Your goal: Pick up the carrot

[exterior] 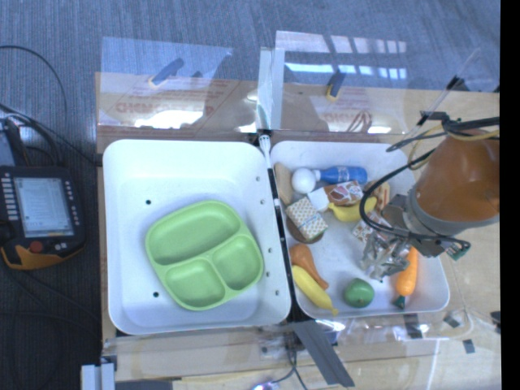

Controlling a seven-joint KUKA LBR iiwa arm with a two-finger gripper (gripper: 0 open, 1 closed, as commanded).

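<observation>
I can't tell whether the gripper [383,254] is released or clenched; it is hanging low inside the right bin [431,299], just left of the carrot [407,275]. The carrot is lying near the bin's front right corner, leaf end toward the front wall. I'm seeing the arm [459,181] reaching in from the right, its orange band above the wrist.
</observation>
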